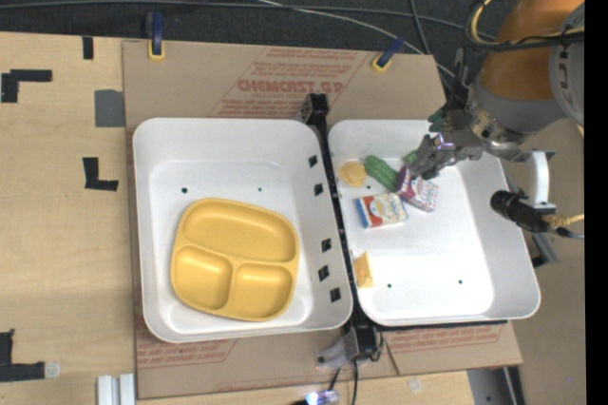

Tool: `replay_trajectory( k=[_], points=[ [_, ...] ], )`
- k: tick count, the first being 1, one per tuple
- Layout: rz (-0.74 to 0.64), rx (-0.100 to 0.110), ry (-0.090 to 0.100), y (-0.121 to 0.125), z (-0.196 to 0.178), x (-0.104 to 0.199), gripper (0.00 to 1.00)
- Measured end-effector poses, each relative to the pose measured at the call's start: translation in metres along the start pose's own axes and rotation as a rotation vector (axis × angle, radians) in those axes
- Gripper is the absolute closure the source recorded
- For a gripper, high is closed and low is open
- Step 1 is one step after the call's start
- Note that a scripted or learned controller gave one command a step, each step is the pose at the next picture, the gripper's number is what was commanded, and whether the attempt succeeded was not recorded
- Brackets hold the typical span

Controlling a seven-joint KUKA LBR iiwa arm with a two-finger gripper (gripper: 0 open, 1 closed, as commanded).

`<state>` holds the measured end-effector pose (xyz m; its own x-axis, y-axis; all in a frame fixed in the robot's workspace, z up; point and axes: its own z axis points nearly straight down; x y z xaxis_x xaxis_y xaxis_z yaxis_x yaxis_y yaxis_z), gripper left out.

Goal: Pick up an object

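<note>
The right bin holds several small items clustered at its far left. A round yellow piece lies beside a green object. A purple and pink packet sits to their right, and a small blue, red and white box lies just in front. A small orange-yellow block rests against the bin's left wall. My gripper hangs low over the cluster, between the green object and the purple packet, and partly hides the packet's top.
The left bin holds a yellow divided plate. A black divider runs between the bins. The arm's orange band and grey wrist hang over the right bin's far right corner. Cables loop behind it.
</note>
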<state>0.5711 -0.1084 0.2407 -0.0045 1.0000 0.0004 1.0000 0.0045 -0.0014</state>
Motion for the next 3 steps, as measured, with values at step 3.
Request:
replay_trajectory(
  k=[3],
  points=[
    [-0.001,0.001,-0.001,0.002,0.013,0.153,1.0]
  ],
)
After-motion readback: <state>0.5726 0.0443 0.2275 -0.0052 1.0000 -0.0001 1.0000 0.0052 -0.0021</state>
